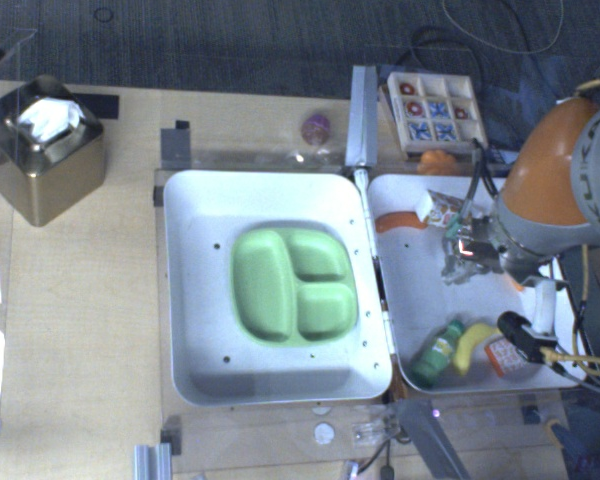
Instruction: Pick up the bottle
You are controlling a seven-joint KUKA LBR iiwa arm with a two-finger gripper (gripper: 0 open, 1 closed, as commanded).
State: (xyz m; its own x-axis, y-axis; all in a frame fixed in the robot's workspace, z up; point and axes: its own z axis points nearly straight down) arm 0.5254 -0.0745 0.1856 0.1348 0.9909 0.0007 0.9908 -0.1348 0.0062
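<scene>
Gripper [463, 252] sits low over the middle of the right bin [410, 298], a cluster of grey metal with a small red glint. It is too cluttered and blurred for me to tell how wide it stands, and I see nothing between its tips. The arm [555, 178] behind it enters from the right as a smooth orange dome and grey shell, covering the bin's right wall. Just far-left of the gripper lies a crumpled, shiny packet [443, 208], with a flat orange strip [400, 222] beside it near the far-left corner. The bottle [438, 352] is in the near-left part of the same bin: green, glossy and rounded, lying tilted with its near end close to the near rim, well apart from the gripper. A curved yellow banana [472, 344] touches its right side, and beyond that is a small orange-red box [501, 356] whose label is unreadable. Bare white matte floor separates the gripper from the bottle and runs along the left wall. The left bin [195, 268] has rounded corners and holds a pale green moulded tray [295, 283] with three compartments, with clear white margin all round. On the wooden bench [80, 318], far of the bins, are a framed game board [432, 111] and a small purple ball [316, 127]. At far left is a brass-coloured box [45, 163] with something white inside.
</scene>
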